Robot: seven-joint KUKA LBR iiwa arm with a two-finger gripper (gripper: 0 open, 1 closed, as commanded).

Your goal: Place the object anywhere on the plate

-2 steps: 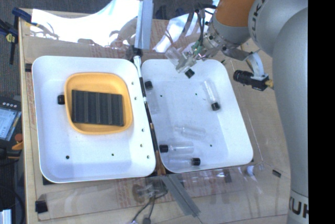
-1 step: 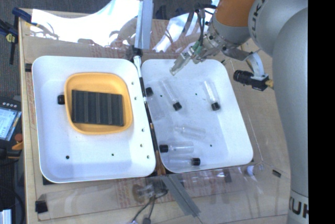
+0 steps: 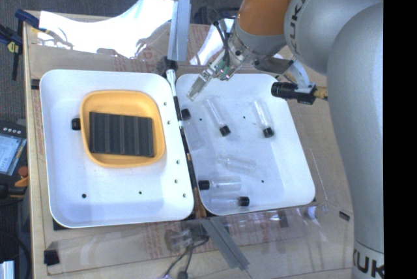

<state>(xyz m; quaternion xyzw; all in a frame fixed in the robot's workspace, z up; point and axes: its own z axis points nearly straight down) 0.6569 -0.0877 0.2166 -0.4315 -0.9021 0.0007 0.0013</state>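
Note:
A yellow plate (image 3: 117, 103) with rounded corners lies in the left bin (image 3: 65, 193). A dark grey ribbed rectangular object (image 3: 124, 134) rests flat on the plate and covers most of its middle. My gripper (image 3: 195, 87) hangs over the far left corner of the right bin (image 3: 296, 160), tilted down and to the left, just right of the divide between the bins. It is well apart from the plate and the ribbed object. I see nothing held at its tip.
Several clear tubes with black caps lie in the right bin, among them one tube (image 3: 217, 116) just below the gripper and another tube (image 3: 262, 116) to its right. A small black piece (image 3: 75, 124) sits left of the plate. Crumpled clear plastic (image 3: 111, 30) lies behind the bins.

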